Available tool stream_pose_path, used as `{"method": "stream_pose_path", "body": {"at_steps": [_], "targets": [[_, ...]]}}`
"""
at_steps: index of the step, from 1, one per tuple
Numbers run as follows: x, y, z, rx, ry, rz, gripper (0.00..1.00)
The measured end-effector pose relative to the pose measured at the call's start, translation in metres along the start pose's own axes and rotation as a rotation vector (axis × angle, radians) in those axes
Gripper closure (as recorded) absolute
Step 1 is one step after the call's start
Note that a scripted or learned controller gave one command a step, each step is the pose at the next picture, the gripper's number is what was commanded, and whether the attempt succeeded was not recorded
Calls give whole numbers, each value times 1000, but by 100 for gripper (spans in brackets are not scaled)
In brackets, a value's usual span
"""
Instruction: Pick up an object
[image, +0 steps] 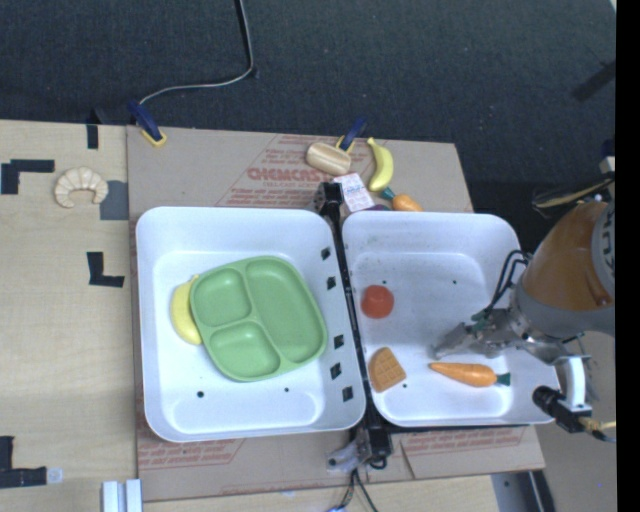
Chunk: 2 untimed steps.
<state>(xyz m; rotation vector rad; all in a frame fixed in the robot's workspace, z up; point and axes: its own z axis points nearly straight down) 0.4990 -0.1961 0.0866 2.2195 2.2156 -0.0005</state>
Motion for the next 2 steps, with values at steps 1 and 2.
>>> {"method": "stream_pose_path", "body": {"at_steps": [1, 2], "targets": [[92, 70, 0, -3, 5, -6, 0], [35, 25, 0, -1, 0, 0, 0]]}}
